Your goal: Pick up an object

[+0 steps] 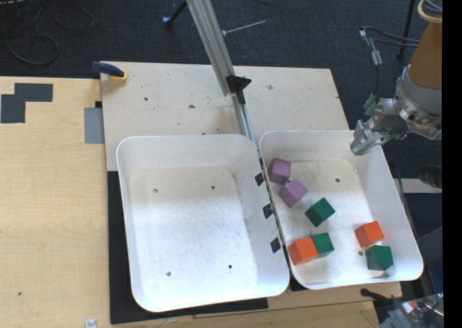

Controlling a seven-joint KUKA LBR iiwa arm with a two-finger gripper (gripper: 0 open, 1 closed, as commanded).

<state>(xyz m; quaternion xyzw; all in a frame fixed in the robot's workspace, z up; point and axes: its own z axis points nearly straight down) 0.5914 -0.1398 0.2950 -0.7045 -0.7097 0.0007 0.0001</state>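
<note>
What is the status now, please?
Gripper above right bin's far rim, holding nothing. Seven blocks, nearest purple, untouched. Nothing in the way.

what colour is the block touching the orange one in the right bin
Green, seen in the camera view.

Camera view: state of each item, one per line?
gripper: above the right bin's far right corner, holding nothing visible
purple blocks: two, touching, loose in right bin
green blocks: three, loose
orange blocks: two, one against a green block
left bin: beside right bin
</note>
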